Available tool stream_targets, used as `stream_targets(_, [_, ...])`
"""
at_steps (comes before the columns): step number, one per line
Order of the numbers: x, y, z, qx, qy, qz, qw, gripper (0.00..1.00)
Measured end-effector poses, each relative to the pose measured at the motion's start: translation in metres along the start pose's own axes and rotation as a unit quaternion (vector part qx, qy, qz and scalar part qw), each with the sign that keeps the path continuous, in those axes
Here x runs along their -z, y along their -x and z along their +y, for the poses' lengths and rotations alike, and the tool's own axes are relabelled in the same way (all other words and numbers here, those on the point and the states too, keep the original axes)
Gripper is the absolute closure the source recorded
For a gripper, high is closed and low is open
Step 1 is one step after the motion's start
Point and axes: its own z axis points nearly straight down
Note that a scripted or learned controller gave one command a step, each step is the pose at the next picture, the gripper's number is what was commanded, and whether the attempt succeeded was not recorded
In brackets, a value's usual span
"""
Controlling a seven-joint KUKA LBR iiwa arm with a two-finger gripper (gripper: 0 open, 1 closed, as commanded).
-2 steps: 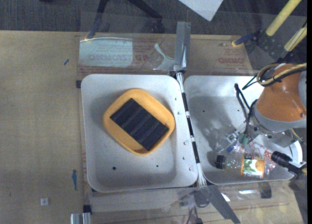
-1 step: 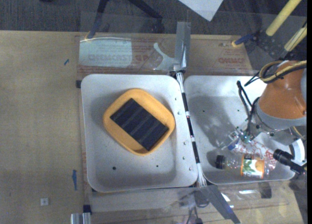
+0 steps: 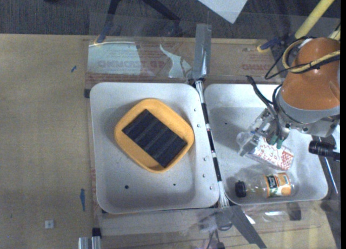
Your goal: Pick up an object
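Camera view: fingers (image 3: 258,138) in R bin (image 3: 227,107), open/closed can't tell. Red-white packet (image 3: 274,156) lies just beside fingertips, contact unclear. Bottle (image 3: 267,185) nearer front wall.

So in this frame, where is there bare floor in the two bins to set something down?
Left bin: bare floor all round the yellow tray, widest along the near edge. Right bin: bare in the far-left part beside the divider. Crowded at its near right, where end effector, red-and-white packet and small bottle cluster.
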Motion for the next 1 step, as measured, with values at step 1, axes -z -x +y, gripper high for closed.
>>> stream_targets(1, [0.0016, -0.0123, -0.0080, 0.046, -0.001, 0.002, 0.9990, 1.00])
